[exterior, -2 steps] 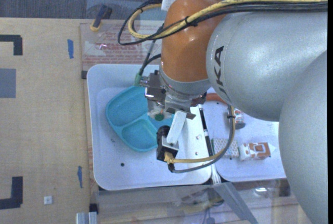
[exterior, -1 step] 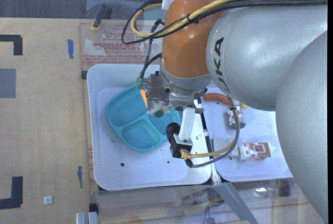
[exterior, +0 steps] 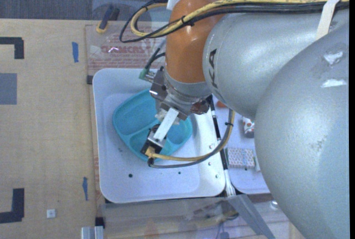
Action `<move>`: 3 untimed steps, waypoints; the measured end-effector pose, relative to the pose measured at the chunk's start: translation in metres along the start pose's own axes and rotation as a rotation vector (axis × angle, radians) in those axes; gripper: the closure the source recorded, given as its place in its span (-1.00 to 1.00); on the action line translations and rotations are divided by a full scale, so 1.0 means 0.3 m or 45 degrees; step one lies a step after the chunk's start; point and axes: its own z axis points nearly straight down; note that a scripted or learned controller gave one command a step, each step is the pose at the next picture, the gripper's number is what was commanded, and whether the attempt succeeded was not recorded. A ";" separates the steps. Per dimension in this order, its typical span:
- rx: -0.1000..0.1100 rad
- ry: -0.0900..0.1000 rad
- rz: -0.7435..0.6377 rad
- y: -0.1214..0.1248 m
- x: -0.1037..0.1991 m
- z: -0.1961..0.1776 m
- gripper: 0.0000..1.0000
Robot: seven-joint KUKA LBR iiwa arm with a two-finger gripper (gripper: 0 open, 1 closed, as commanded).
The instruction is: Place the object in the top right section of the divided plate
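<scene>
Placement step is my read here. The gripper point(exterior: 178, 103) is parked low over the blue divided plate point(exterior: 130, 116), which sits toward 12 o'clock in the left bin point(exterior: 111, 177). The wrist covers the plate from its centre out to 1–2 o'clock. That's exactly the top right section I'm after, so the arm looks to be over the right spot.

Annoying part: from this angle I can't tell whether the gripper is spread or clamped on anything. I can't tell where the object sits relative to it either; if it's there, it's hidden under the wrist. The only loose stuff I can make out is at 3 o'clock in the right bin point(exterior: 244, 179), well apart from the plate: a small red-and-white item point(exterior: 248, 127) and a speckled flat piece point(exterior: 241, 157).

Next move, I'd guess, is to let go over that 1–2 o'clock section, then lift straight up so I can check what landed.
</scene>
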 end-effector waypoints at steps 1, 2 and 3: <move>0.007 -0.004 0.068 -0.016 -0.056 0.040 1.00; 0.000 0.001 0.115 0.049 -0.002 -0.020 1.00; 0.006 -0.003 0.152 -0.006 -0.128 -0.042 1.00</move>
